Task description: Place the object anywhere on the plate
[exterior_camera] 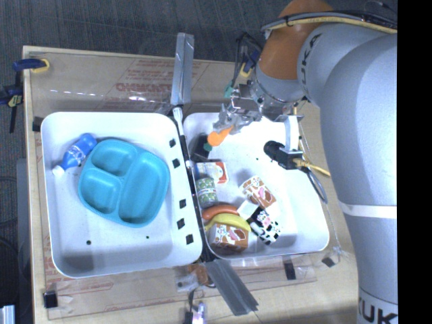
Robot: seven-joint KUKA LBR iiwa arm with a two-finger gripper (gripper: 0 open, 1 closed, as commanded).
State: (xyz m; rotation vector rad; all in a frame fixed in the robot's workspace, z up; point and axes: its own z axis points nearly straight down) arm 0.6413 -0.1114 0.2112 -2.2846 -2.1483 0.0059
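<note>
The blue plate (pixel 125 181) with three compartments lies in the left bin (pixel 67 248). My gripper (pixel 226 123) hangs over the far left corner of the right bin (pixel 307 208). A small orange object (pixel 216 138) sits at its fingertips, and the fingers look shut on it. The object is a little to the right of the divider between the bins, well apart from the plate.
A blue bottle (pixel 75 150) lies against the plate's far left edge. The right bin holds a dark item (pixel 198 147), a white and red carton (pixel 216 171), a green can (pixel 206 191), a brown snack pack (pixel 259 191), a cow-patterned pack (pixel 266 225) and a yellow and red item (pixel 226 216).
</note>
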